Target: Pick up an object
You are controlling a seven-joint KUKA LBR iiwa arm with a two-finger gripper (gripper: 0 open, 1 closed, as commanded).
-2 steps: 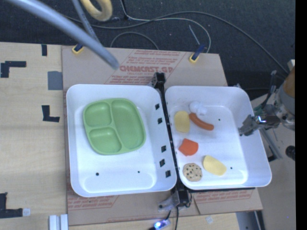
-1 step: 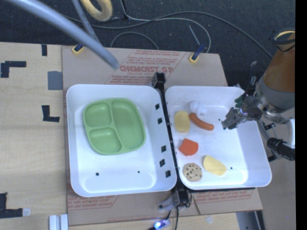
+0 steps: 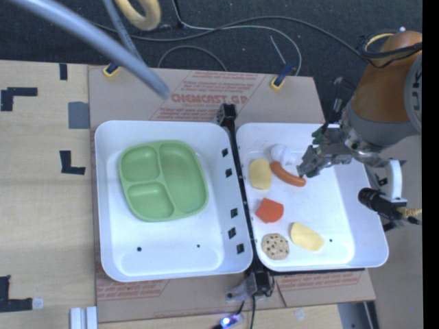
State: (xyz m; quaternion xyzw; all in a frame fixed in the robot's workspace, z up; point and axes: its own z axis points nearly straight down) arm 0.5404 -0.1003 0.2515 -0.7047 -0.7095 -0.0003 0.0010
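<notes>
The right bin (image 3: 357,249) holds several toy foods: an orange sausage (image 3: 287,174), a pale yellow piece (image 3: 260,173), an orange-red block (image 3: 269,210), a cookie (image 3: 275,246) and a yellow lump (image 3: 306,236). A small white object (image 3: 281,154) lies just behind the sausage. My gripper (image 3: 309,166) hangs low over the bin's upper part, right beside the sausage's right end. Its dark fingers point down and left toward the sausage. Nothing visibly sits between them.
The left bin (image 3: 110,204) carries a green divided plate (image 3: 163,180). A black divider with clips (image 3: 233,184) runs between the bins. Cables (image 3: 226,29) and a grey pole (image 3: 89,29) cross the back. The arm's body (image 3: 384,101) fills the right side.
</notes>
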